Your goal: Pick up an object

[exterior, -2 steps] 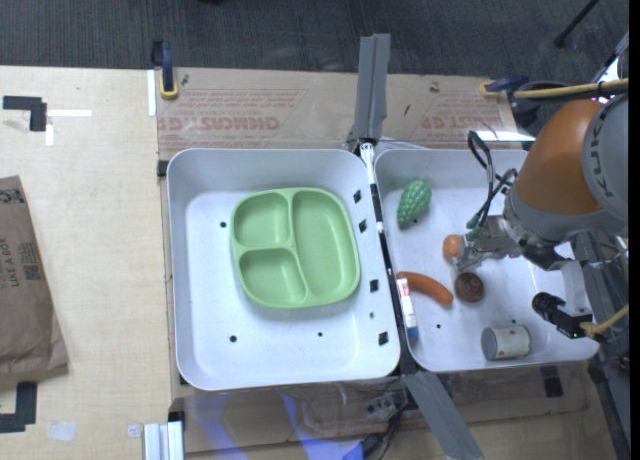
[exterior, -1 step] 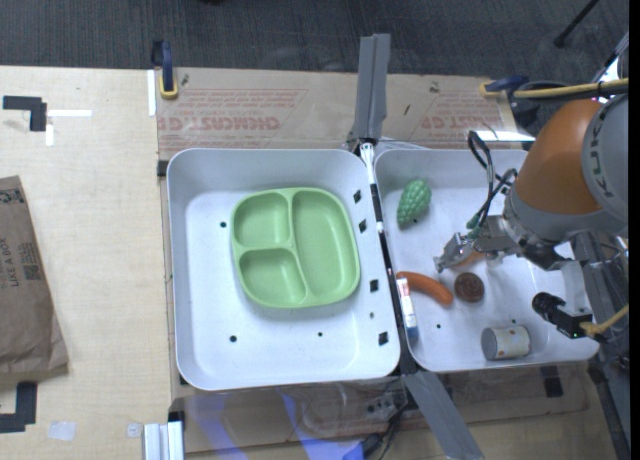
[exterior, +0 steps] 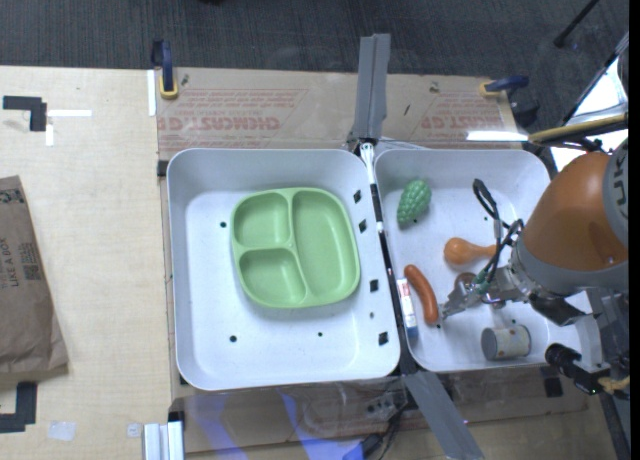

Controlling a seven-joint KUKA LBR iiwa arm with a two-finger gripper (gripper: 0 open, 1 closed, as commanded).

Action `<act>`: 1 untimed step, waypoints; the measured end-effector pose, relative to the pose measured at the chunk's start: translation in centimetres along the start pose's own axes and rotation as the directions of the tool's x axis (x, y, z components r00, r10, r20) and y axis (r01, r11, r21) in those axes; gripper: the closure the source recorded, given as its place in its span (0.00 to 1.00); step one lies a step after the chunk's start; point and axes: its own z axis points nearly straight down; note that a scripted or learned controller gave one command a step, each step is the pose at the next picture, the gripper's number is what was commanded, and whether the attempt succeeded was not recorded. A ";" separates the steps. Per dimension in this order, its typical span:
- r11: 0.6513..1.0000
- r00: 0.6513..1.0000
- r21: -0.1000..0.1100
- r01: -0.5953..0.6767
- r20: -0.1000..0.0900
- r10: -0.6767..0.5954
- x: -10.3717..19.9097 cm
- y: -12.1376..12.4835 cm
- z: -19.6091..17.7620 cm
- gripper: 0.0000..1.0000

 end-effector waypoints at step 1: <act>0.999 0.999 -0.002 -0.039 0.001 0.039 -3.7 4.6 -0.1 0.00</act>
